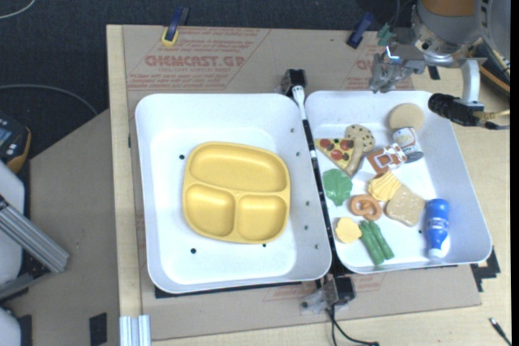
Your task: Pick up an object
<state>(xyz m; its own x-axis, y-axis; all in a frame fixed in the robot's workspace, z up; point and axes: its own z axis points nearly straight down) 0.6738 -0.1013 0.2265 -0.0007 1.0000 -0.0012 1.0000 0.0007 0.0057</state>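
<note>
Looking at the right bin [474,211], I see a heap of small toy food, and any piece of it can serve as the object to pick up. The blue bottle [436,226] lies near the front right corner, a little apart from the rest — I judge it the easiest candidate. It looks like hard, smooth plastic, light and stiff but rounded, so it may roll or slip; I would close across its body, not on the white cap. The green piece [375,241] beside the yellow round piece [347,231] is long and thin, probably rigid, and could be taken across its narrow width. The pizza slice [335,150], the pretzel [366,207] and the bread slice [405,207] lie flat and close together, touching or almost touching, so fingers have little room to go under them. The small can [404,146] and the tan round piece [405,117] sit toward the back of this bin.

The end effector [392,74] hangs above the back edge of the right bin, over the brown bench [211,57], well apart from the toys. It holds nothing that I can see, but how far it is open I cannot tell — it is too small and dark.

The left bin [154,174] carries a yellow divided plate [236,192].
</note>
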